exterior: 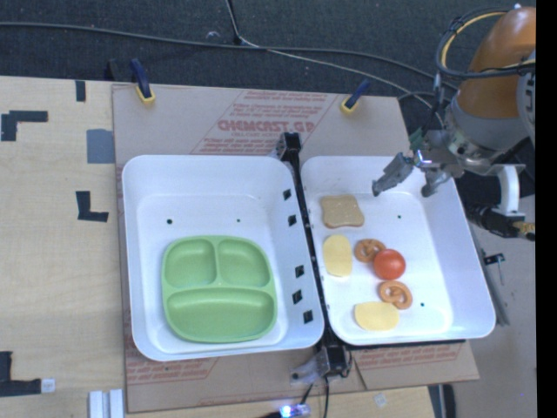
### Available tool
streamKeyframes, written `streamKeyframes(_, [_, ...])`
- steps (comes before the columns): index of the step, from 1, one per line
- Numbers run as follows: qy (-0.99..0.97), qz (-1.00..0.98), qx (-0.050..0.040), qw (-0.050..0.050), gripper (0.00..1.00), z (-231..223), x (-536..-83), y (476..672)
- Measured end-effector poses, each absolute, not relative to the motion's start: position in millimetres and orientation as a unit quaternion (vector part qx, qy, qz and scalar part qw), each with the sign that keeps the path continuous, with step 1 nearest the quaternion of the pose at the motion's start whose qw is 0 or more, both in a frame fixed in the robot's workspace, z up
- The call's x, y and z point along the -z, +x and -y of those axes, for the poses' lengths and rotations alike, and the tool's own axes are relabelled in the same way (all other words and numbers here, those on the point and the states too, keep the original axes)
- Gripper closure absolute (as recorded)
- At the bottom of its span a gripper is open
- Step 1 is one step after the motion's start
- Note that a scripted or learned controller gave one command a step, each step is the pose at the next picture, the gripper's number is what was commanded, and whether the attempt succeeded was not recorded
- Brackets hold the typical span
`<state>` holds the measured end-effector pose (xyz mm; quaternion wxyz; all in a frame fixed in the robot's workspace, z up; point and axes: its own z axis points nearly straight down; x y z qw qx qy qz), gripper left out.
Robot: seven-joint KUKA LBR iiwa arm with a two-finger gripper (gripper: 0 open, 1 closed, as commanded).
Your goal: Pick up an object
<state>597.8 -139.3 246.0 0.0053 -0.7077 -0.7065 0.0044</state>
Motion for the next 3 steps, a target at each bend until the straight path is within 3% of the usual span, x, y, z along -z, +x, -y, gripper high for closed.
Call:
streamKeyframes(1, [-0.707,0.708,-0.0006,0.000,0.00,138.9,-253.5,600.1])
streamKeyframes(3, [-0.706,0.708,-0.0021,0.002,0.00,128.6,-139.2,608.1])
